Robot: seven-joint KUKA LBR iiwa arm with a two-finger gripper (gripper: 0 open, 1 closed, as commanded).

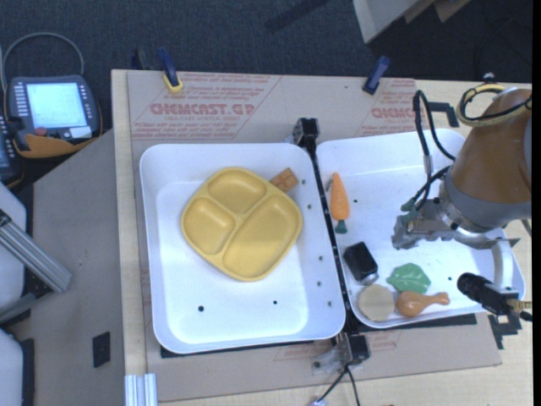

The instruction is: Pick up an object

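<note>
My gripper (409, 232) hangs over the middle of the right bin (380, 163), reaching in from the right under the grey and orange arm. Below it lie a green leaf-shaped toy (409, 277), a tan drumstick toy (419, 302) and a beige round piece (376, 302). A black block (361, 260) lies to its lower left, and an orange carrot toy (339, 198) rests near the bin's left wall. Nothing shows between the fingers.
The left bin (169, 311) holds a yellow divided plate (243, 222) with a small brown block (284, 179) at its upper right edge. A black clamp (305, 130) sits at the divider between bins. A teach pendant (55, 112) lies off the bench at left.
</note>
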